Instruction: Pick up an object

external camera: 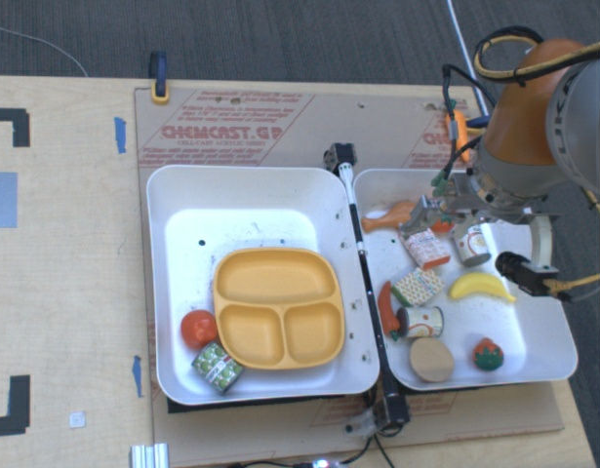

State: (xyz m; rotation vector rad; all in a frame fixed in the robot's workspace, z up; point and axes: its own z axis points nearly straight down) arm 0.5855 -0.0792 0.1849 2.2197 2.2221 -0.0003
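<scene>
Reaching tool (438, 213) low, over right bin (543, 359)

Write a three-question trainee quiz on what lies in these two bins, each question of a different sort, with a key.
1. True or false: the yellow divided tray lies in the left bin.
2. Multiple choice: what lies against the tray's near-left corner, beside the tomato? A) a banana B) a green patterned box C) a carrot
3. Fill in: the banana lies in the ___ bin.

Key:
1. True.
2. B, the green patterned box.
3. Right: it lies in the right bin, just near of where the gripper hangs.
</scene>
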